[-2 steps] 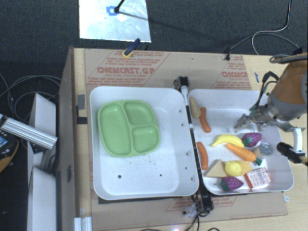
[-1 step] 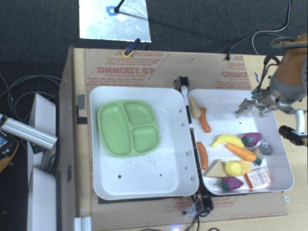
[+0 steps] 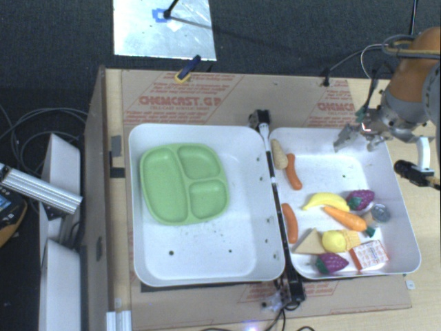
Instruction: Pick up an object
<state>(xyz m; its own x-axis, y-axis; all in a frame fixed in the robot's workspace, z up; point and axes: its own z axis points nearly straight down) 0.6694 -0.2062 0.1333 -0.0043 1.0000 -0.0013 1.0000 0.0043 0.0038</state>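
- While the grey arm with its orange band (image 3: 412, 74) reaches in from the right, its two-finger gripper (image 3: 359, 138) hangs over the far right corner of the right-hand shallow white bin (image 3: 324, 158), fingers spread apart with nothing between them.
- In the left-hand white bin (image 3: 200, 254) lies a light green plastic tray with three compartments (image 3: 184, 183), set towards the bin's far left.
- Along the right bin's left wall sit a pale beige potato-shaped toy (image 3: 279, 154) and, just right of it, an orange sausage-shaped toy (image 3: 294, 172); a second orange sausage (image 3: 290, 223) lies nearer, by the same wall.
- In the near half of that bin the toys crowd together: a yellow plastic banana (image 3: 324, 201), an orange carrot (image 3: 345, 218) just beside it, a purple bunch of grapes (image 3: 360, 199) to the right, and a small grey round piece (image 3: 380, 214).
- Nearest of all come a tan cheese-like wedge (image 3: 311, 242), a yellow lemon (image 3: 334, 241), a second purple grape cluster (image 3: 331, 262) and a red-and-white packet (image 3: 369, 255).
- All these toys lie well apart from the gripper.
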